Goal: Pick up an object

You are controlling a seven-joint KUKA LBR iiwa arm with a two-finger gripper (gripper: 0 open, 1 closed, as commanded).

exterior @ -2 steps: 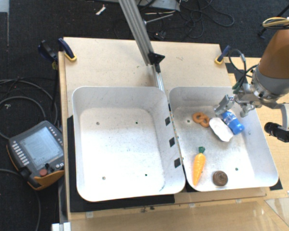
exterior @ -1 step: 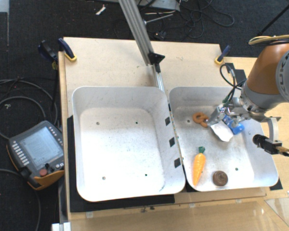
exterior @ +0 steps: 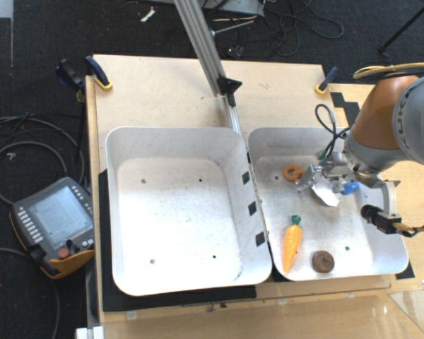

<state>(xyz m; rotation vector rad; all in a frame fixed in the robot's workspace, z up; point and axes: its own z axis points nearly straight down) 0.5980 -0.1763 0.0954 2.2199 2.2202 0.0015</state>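
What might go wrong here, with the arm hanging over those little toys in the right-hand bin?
The gripper sits low beside the small orange ring, close to the bin's back wall. It may nudge the ring away instead of catching it, or close on nothing. The carrot and brown disc lie near the front rim, so a clumsy sweep might push them against it.

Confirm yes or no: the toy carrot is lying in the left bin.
No, the carrot lies in the right bin, near its front edge beside a brown round piece.
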